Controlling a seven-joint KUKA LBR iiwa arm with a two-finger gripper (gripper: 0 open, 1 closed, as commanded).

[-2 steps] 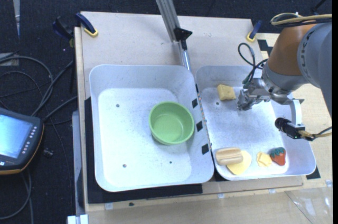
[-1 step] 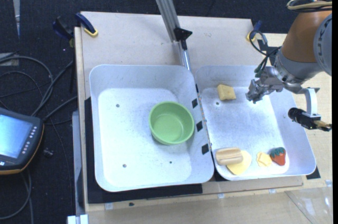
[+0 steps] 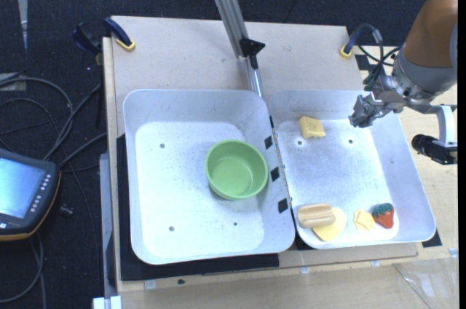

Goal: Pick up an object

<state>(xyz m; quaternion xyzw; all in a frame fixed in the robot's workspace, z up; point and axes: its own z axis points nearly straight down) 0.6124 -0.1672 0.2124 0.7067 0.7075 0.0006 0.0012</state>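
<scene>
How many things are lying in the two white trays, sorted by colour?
Green: 1, the bowl in the left tray.
Yellow: 3, a chunk, a flat piece, a small piece.
Tan: 1, a bun-like roll.
Red: 1, a strawberry.
Total: 6

Two bins side by side on the bench.
A bowl sits in the left bin. In the right bin, a block lies at the back; a bun, a wedge and a strawberry line the front wall. The pincer hangs over the back right corner.
</scene>
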